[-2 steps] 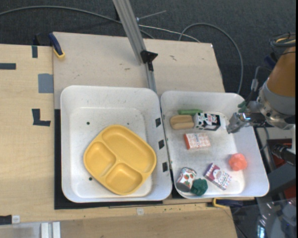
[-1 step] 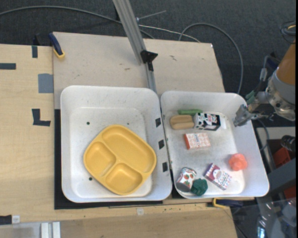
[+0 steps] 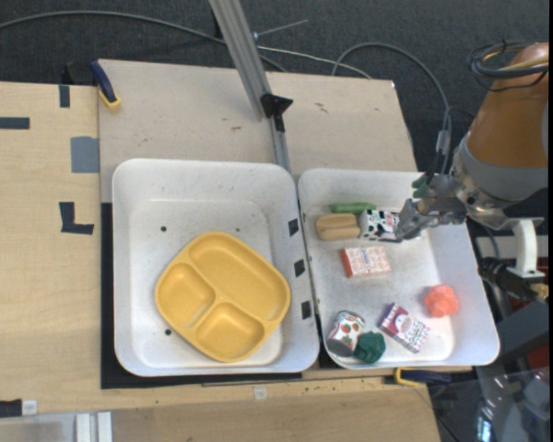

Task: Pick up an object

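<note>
The arm's upper part is cut off at the right edge. Its gripper (image 3: 411, 221) hangs low over the right bin (image 3: 461, 284), close beside a black-and-white carton (image 3: 378, 222); whether it is wide, narrow or holding the carton cannot be made out. A green item (image 3: 352, 208) lies half hidden behind a tan roll (image 3: 337, 226). Below lie a red-and-white box (image 3: 365, 261), an orange ball (image 3: 441, 300), a small packet (image 3: 405, 327), a round tin (image 3: 347, 331) and a green lump (image 3: 370, 346). The left bin (image 3: 138, 201) holds a yellow tray (image 3: 223, 295).

A smooth, matt yellow plastic tray (image 3: 223, 294) is seen in a scuffed white plastic bin (image 3: 203, 178); the desk (image 3: 37, 247) is pale wood.
</note>
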Controlling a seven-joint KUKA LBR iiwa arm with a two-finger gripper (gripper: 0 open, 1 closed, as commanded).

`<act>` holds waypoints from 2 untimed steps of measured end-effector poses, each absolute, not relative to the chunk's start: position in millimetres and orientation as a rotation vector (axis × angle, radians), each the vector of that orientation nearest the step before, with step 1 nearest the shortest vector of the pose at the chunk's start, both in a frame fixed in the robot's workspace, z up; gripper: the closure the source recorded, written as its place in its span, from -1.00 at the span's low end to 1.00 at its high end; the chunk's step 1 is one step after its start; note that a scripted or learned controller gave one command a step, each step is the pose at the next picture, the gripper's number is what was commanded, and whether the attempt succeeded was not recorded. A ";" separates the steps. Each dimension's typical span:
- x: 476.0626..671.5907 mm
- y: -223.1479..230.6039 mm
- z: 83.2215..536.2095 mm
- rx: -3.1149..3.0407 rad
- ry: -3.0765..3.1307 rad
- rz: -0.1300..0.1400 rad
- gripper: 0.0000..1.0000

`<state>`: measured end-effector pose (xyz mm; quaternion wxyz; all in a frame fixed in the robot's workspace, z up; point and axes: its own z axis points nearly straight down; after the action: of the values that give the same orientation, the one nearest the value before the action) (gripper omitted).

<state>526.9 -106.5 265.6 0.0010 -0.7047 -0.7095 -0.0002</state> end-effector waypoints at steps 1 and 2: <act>513.9 -57.0 263.8 -2.213 -2.227 0.001 1.00; 509.7 -1.6 266.6 -2.210 -2.229 0.000 1.00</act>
<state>509.7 -1.6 266.6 0.0014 -0.7042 -0.7100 0.0001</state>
